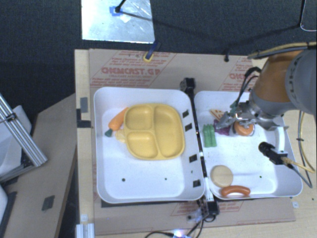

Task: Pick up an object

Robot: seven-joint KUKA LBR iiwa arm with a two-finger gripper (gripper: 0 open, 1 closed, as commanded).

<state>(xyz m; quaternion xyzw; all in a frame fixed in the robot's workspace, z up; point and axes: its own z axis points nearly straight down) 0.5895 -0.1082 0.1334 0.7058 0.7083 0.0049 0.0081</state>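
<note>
Lowest in the frame, at the front edge of the right bin (290, 185), an orange-red sausage (235, 191) is seen lying flat, with a round beige bun (222, 174) just behind it. Across the table (129, 68), the two white bins are set side by side on printed brown board. To the left, the left bin (106, 182) is taken up by a yellow divided plate (151, 131), against whose left rim a toy carrot (117, 119) is propped at a slant. Further right, past the black clips along the shared wall, a green ridged piece (209, 135) is laid near the right bin's left side, and a small tan wedge (216, 114) is seen behind it. Beside these, the pincer (229, 121) is lowered into the bin from the right, over a purple item (224, 130); whether its fingers are spread or pressed together cannot be told. Just to its right, an orange-and-white object (243, 128) is partly covered by the wrist. At far right, the arm (290, 83) is shown, grey with its orange band.
</note>
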